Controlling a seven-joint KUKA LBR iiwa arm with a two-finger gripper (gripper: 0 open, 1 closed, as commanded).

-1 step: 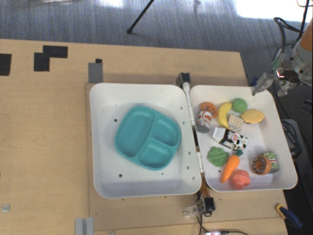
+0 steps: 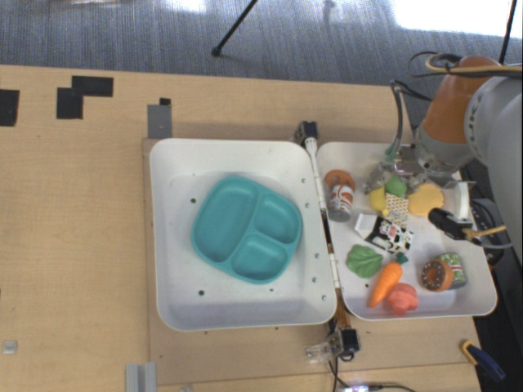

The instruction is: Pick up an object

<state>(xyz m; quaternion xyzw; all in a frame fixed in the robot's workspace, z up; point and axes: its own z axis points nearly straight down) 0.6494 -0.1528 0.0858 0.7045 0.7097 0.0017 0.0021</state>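
Tool sits low at 12 o'clock in the right bin, over a small green toy; can't tell its state. Toy looks light, likely soft, crowded by the yellow pieces. I'd pinch across its narrow sides.

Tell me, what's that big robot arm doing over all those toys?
The grey robot arm is reaching into the right bin, which is full of small toys. Its gripper is low over a yellow and green toy near the back. A carrot, a green leaf and a can lie nearby. The left bin holds a teal divided plate.
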